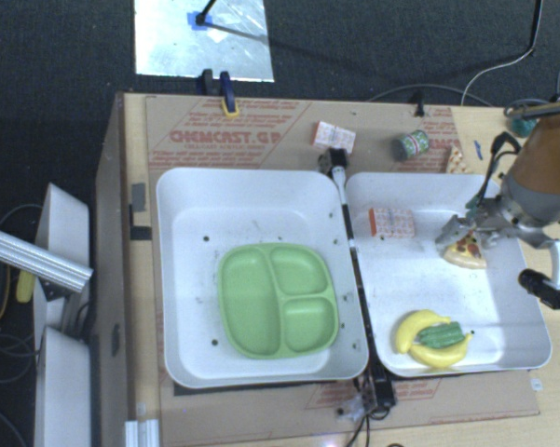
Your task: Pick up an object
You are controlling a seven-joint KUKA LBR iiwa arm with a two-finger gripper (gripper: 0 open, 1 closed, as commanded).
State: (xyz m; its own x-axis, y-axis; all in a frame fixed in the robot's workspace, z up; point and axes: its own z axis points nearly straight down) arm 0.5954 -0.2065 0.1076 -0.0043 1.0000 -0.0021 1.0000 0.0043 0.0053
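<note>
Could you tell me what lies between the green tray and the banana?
In the camera view, the two bins' adjoining walls lie between the green tray and the banana, plus bare white bin floor.

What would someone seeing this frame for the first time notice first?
The green divided plate stands out, lying alone in the left bin. In the right bin, a yellow banana with a green object on it sits near the front edge. At the right, the arm's end effector is down over a pizza slice toy by the far side of that bin.
</note>
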